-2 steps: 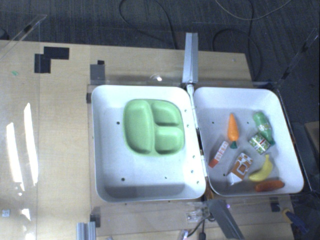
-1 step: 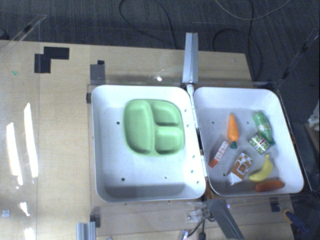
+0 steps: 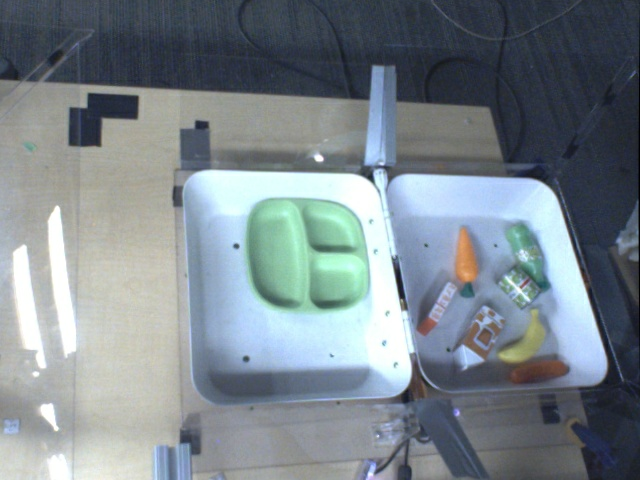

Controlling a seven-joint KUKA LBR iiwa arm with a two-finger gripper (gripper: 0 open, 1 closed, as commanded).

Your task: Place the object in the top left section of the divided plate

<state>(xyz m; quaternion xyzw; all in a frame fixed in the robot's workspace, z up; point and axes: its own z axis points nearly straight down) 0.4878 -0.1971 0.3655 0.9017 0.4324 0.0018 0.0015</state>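
The grey arm (image 3: 452,450) slants in at the view's bottom edge, its tool (image 3: 398,434) small and blurred.

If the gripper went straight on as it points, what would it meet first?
From the gripper, likely the front rim of the bin holding the green divided plate, then the plate itself; height is unclear.

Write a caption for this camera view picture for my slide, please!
Green divided plate waits in the left white bin; toy carrot, banana and other small items fill the right bin.
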